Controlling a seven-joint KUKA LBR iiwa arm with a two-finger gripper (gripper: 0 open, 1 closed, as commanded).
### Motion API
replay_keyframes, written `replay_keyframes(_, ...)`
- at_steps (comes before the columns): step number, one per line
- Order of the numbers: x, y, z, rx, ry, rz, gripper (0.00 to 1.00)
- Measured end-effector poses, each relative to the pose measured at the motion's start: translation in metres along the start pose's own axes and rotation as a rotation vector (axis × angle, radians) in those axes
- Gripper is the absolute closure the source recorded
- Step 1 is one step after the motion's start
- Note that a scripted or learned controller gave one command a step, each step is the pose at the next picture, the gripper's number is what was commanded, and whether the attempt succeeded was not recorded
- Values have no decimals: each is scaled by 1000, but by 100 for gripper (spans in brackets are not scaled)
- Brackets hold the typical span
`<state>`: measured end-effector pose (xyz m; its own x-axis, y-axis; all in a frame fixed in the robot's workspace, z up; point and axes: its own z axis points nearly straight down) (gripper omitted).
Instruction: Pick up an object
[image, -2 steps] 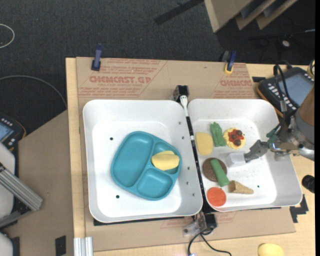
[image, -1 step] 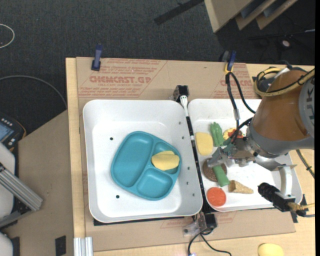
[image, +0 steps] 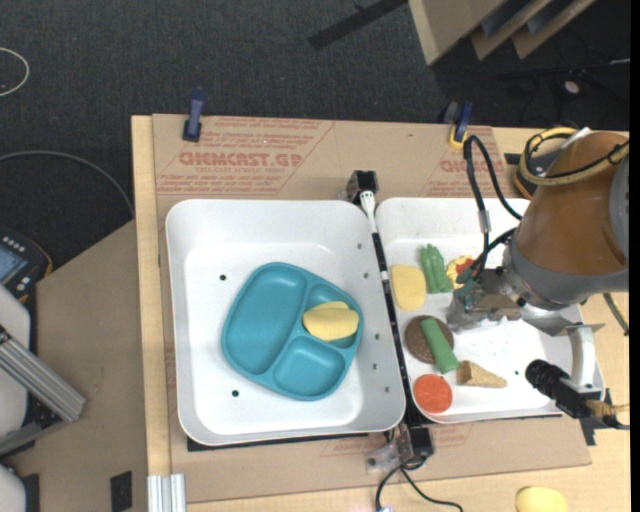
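Two shallow white bins are being viewed from above on a cardboard-covered bench (image: 250, 140), and the grey arm with its orange band (image: 575, 215) is being reached in from the right, over the right-hand bin (image: 520, 405). The two-finger gripper (image: 478, 303) is being held low inside that bin, just right of the food pieces; whether it is spread or pressed together cannot be told, since the wrist is covering it, and nothing is being seen clamped in it. The candidates for picking are being found clustered along the right bin's left half: a pale yellow rounded block (image: 408, 286) is lying near the divider, a green pod-shaped piece (image: 434, 269) is lying just beside it, and a small red and yellow piece (image: 462, 267) is partly hidden by the cabling near the gripper. Below them, a brown disc with a dark green piece across it (image: 430, 340) is being seen, with a tan wedge (image: 481, 375) near it and a red round slice (image: 433, 394) at the bin's front edge. In the left-hand bin (image: 200, 240), a teal plastic divided plate (image: 270, 330) is lying flat, and a yellow lemon-like piece (image: 331, 321) is resting in its right compartment, well apart from the gripper. Black cables (image: 478, 185) are being draped across the back of the right bin.
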<state>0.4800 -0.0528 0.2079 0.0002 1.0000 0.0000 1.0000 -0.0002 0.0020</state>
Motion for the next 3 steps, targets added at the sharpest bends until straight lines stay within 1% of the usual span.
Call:
replay_keyframes(1, -41, -3, 79, 10, 1, 4, 100)
replay_keyframes(2, -52, -2, 125, 5, 1, 3, 100)
replay_keyframes(3, 49, 16, 17, -10, 3, -12, 100)
